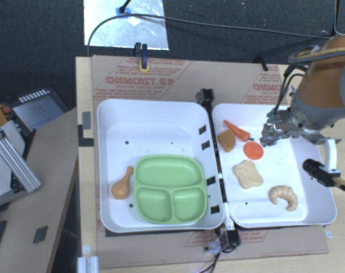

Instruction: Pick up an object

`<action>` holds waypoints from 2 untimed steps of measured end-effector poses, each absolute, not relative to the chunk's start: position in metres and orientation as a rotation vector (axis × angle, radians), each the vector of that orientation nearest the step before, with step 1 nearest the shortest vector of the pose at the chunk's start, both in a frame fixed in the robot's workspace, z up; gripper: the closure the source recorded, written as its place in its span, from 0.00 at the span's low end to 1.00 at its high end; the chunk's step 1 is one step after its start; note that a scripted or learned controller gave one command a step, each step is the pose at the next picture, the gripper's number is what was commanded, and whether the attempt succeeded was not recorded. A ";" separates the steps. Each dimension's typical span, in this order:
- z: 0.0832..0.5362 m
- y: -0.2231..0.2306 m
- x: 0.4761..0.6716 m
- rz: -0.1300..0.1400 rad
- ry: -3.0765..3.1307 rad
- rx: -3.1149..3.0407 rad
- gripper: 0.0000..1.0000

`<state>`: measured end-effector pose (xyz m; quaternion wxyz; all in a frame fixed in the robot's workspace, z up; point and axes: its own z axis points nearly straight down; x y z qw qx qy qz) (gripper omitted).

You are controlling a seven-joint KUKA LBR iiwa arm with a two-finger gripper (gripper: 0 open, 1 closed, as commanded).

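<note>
In the right bin (308,209) lie a carrot (236,130), a brown nugget (226,141), a flat red-orange disc (253,150), a pale slice of bread (248,174) and a croissant (284,196). My gripper (269,136) hangs over the upper part of this bin, just right of the carrot's tip and just above the red disc. Nothing shows between its fingers. The left bin (155,115) holds a green divided plate (167,187) and a tan drumstick (122,184) beside the plate's left edge.
A black divider with clips (213,152) runs between the two bins. The arm's grey and orange body (325,90) covers the right bin's upper right corner. Cardboard (161,78) lies under both bins. Bare floor shows in the right bin's lower middle.
</note>
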<state>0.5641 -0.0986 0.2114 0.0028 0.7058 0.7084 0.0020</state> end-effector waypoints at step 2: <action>0.217 -0.002 0.536 0.004 2.233 2.211 1.00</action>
